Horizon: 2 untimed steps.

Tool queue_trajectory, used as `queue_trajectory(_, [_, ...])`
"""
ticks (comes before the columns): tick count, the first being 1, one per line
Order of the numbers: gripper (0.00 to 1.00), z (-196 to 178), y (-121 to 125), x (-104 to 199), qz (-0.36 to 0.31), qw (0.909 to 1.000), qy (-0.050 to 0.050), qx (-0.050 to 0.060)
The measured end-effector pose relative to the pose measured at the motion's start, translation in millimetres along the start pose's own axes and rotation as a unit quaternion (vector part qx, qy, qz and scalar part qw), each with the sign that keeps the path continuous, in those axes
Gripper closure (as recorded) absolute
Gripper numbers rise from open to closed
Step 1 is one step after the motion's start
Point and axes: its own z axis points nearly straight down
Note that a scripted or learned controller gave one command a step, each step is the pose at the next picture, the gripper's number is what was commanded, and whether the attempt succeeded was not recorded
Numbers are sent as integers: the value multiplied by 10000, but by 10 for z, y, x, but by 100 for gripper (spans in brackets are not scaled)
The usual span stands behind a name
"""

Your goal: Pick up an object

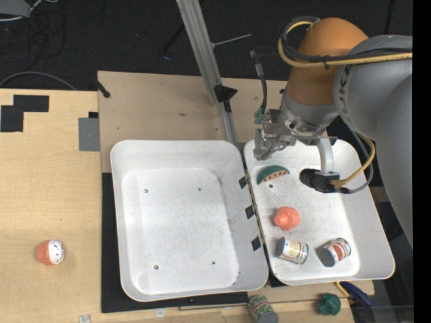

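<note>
Grey arm's hand (268, 145) low over right bin's (367, 247) far corner, watermelon slice (273, 173) just beneath, orange-red ball (286, 218) mid-bin, two small cans (293, 250) near front rim, left bin (135, 160) alongside, round orange toy (50, 252) out on the desk (40, 180)

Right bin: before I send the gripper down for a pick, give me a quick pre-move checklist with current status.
1. Gripper over the right bin, at its far-left corner: ok.
2. Target under it: the watermelon-slice toy lies just nearer the camera than the gripper, not under it: not ok.
3. Nothing between the fingers: cannot tell, they are too small and dark to read.
4. Other picks available: red ball, small can and red-and-grey can lie apart in the bin: ok.
5. Space around the slice: no other object touches it: ok.
6. Bin wall clearance: gripper sits close to the divider between the bins: cannot tell.
</note>
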Motion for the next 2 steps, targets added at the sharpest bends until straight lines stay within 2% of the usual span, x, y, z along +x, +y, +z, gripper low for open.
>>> queue_trajectory(1, [100,-128,-34,514,2,10000,-4,-2])
queue_trajectory(2, [100,-37,-129,991,5,10000,-4,20])
